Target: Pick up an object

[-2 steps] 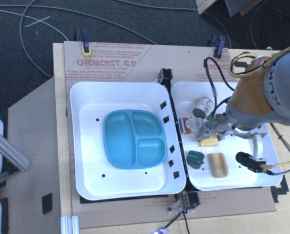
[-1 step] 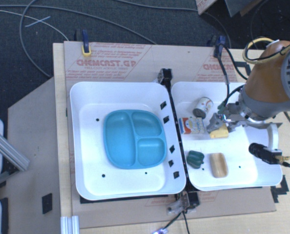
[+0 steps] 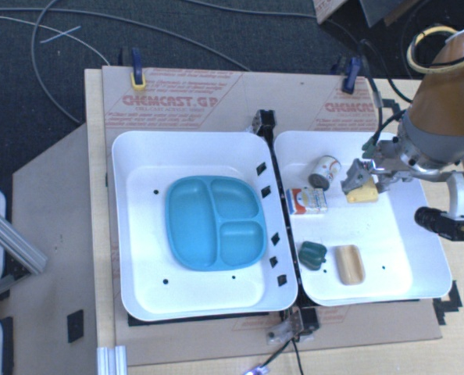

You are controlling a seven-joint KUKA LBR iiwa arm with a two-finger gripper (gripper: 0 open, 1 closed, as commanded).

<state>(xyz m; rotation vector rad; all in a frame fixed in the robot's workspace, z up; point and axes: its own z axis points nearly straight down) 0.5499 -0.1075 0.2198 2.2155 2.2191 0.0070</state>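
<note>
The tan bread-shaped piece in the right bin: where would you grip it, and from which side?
Probably from straight above, across its short width. The tan bread-shaped piece lies flat on the right bin floor with its long axis running roughly up and down the view. Both long sides look free: the green piece sits just left, apparently apart from it.

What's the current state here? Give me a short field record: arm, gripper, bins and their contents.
arm: reaches in from the right, over the right bin
gripper: low over the right bin's upper part, at a yellow item; a grasp cannot be confirmed
left bin: holds a blue divided plate
right bin contents: yellow item, small can, red-and-white carton, dark green item, tan bread-like item
bench: two bins side by side, black clips along the shared edge
</note>
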